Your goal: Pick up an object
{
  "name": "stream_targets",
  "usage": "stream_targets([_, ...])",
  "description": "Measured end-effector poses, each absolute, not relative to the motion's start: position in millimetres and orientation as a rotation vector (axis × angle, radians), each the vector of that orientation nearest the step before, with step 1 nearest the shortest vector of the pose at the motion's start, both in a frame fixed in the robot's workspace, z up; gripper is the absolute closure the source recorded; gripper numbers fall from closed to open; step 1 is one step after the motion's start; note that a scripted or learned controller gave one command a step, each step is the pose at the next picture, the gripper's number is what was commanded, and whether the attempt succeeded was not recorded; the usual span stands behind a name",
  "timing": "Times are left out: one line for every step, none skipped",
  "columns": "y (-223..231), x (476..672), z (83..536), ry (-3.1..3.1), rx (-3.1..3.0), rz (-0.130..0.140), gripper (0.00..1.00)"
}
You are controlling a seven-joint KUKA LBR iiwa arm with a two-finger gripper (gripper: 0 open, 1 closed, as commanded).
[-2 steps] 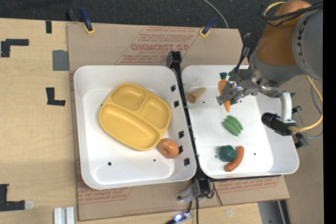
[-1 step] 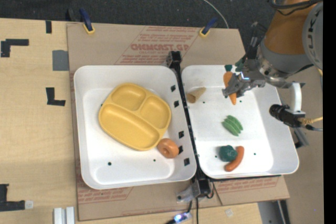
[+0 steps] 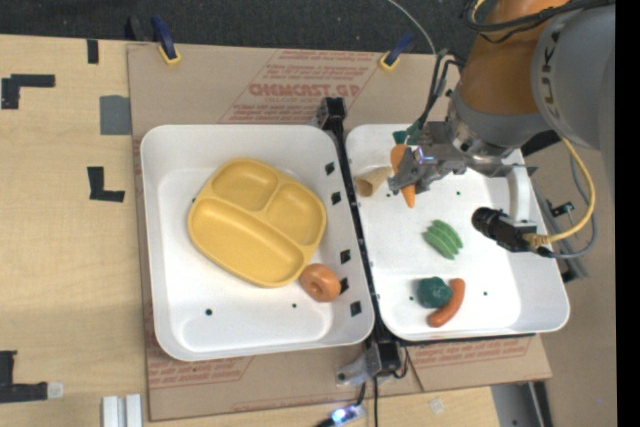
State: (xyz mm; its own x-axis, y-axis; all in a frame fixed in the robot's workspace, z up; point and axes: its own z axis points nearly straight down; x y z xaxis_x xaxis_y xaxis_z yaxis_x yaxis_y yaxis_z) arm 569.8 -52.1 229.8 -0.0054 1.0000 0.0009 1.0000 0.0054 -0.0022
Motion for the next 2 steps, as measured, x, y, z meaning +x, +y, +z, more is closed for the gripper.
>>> stream_targets([-2,568.3,219,-2.226,-2.213,0.002,1.00])
stream_targets([52,558.9,210,-2.227,-2.212,0.003,1.00])
